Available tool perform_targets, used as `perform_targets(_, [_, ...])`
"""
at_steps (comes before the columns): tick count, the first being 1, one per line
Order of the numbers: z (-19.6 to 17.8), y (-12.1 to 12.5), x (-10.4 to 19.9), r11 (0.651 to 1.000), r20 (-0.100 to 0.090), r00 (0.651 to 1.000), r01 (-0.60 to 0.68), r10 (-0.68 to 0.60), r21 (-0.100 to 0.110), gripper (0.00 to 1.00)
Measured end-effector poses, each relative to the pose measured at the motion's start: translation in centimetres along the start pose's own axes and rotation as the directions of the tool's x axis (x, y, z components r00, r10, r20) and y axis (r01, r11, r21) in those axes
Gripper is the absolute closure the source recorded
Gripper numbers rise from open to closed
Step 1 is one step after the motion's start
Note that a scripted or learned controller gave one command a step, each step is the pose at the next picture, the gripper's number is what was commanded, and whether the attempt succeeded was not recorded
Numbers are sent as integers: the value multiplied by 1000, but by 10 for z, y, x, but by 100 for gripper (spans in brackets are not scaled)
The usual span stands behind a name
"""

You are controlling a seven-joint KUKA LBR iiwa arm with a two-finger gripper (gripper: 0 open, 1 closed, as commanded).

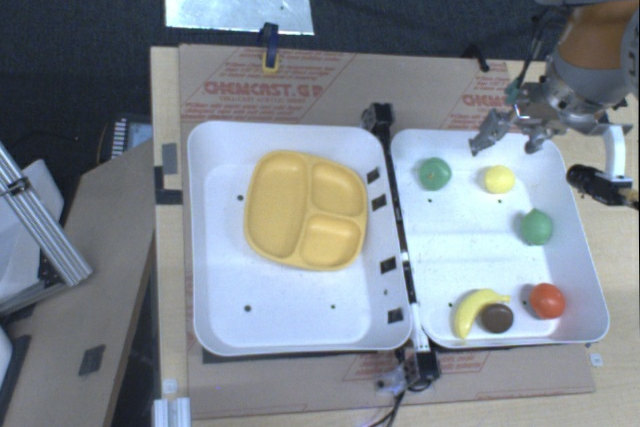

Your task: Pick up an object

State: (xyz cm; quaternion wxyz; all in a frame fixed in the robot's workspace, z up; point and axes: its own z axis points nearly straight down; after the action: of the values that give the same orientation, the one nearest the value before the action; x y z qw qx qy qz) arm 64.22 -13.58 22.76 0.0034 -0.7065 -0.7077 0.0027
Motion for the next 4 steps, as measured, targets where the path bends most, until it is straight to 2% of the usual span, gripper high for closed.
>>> perform_targets(1, [-6,2,0,1000,2,1000,2,-2,-10,0])
perform_targets(3, [119,7,5,1000,0,1000,3,-3,-5,0])
perform_targets(4, [144,7,5,1000,1,1000,3,-3,-8,0])
